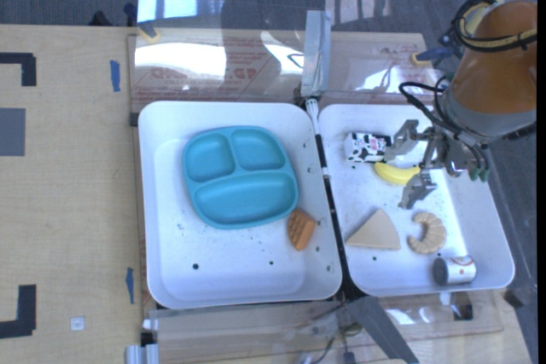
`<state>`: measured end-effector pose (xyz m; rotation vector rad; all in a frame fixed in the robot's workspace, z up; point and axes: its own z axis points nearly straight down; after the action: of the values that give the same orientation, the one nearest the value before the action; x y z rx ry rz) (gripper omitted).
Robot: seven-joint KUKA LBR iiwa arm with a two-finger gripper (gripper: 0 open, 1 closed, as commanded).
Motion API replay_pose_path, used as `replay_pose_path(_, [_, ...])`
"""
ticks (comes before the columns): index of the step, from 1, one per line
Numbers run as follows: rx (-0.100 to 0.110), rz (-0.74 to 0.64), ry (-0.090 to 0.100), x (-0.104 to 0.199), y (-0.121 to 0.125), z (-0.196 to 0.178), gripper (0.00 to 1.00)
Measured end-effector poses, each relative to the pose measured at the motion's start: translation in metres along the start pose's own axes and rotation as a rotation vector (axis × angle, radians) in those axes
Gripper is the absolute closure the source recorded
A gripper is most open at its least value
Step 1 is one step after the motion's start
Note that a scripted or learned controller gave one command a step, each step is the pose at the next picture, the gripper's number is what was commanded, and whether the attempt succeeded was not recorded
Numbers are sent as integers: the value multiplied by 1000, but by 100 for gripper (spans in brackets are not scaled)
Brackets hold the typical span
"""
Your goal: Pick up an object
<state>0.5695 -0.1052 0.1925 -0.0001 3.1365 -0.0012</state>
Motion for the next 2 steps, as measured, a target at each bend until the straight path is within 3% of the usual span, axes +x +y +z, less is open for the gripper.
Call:
replay_pose_path(1, [1,-97,-10,-31,2,102,0])
replay_pose_path(2, [3,-98,-23,-35,3,89,100])
